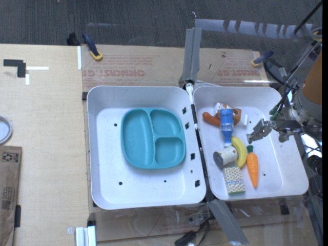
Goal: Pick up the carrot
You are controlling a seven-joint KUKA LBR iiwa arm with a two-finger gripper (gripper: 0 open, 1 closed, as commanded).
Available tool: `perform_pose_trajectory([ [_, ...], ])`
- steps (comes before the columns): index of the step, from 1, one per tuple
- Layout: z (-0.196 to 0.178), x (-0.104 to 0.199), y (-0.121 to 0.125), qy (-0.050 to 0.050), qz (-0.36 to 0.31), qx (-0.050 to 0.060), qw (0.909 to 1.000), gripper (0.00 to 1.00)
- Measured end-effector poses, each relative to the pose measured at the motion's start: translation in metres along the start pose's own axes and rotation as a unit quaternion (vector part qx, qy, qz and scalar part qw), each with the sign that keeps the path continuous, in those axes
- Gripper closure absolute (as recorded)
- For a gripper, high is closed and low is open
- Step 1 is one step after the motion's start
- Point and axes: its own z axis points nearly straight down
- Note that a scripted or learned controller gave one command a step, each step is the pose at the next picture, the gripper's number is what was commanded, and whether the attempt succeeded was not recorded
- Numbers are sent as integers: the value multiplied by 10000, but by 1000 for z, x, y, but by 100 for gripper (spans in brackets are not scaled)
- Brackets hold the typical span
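An orange carrot (252,169) with a green top lies in the right bin (287,178), pointing toward the front edge, just right of a yellow banana (239,151). My gripper (258,131) hangs above the bin's middle, up and slightly right of the carrot's green end, and apart from it. Its fingers look spread with nothing between them.
The right bin also holds a blue bottle (226,124), a sausage-like piece (210,118), a grey-white can (224,157) and a patterned box (234,180). A teal divided plate (152,137) sits in the left bin (102,163). Cables hang at the right.
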Motion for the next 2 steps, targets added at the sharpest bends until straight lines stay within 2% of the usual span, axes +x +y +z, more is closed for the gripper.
perform_pose_trajectory([
  [1, 152, -25, -6, 13, -717, -1, 9974, 0],
  [2, 147, -26, -5, 16, -705, 20, 9975, 100],
])
